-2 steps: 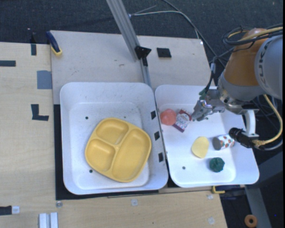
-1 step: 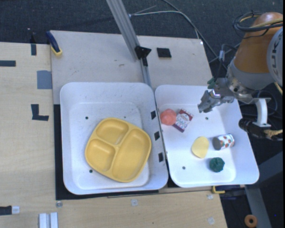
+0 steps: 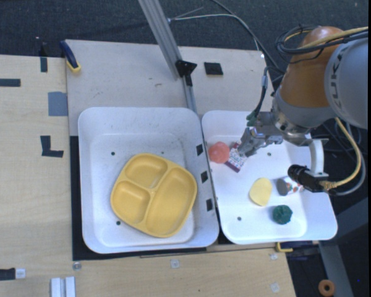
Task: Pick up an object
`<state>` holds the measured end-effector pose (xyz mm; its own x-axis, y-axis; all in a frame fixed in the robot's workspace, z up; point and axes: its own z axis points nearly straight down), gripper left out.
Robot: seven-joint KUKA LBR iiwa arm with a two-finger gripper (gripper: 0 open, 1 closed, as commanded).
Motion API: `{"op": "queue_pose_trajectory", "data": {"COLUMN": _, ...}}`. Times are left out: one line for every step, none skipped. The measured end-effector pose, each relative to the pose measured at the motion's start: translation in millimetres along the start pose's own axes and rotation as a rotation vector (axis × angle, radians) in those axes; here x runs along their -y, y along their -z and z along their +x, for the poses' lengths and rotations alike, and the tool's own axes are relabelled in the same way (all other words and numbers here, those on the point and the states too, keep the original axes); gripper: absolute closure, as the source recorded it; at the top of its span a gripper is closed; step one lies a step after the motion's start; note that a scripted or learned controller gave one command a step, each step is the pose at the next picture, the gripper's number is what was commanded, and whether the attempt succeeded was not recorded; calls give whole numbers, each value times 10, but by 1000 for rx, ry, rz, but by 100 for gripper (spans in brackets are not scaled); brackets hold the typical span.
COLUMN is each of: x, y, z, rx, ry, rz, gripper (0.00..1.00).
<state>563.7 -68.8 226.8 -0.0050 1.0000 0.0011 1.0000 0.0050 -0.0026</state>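
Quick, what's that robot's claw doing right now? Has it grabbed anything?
Gripper: low in the right bin, right at a small purple-and-white object beside a pink ball. Whether it has grabbed anything cannot be told.

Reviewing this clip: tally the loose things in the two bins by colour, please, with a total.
Yellow: 2, the divided tray in the left bin and a small yellow piece in the right bin.
Pink-red: 1, a ball.
Green: 1, a lump.
Grey: 1, a small item.
Dark patterned: 1, a small packet by the gripper.
Total: 6
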Motion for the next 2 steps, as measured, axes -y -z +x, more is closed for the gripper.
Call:
{"op": "queue_pose_trajectory", "data": {"x": 186, "y": 30, "z": 479, "rx": 0, "ry": 1, "rz": 0, "gripper": 100}}
{"op": "queue_pose_trajectory", "data": {"x": 278, "y": 105, "z": 1049, "rx": -1, "ry": 3, "rz": -1, "gripper": 100}}
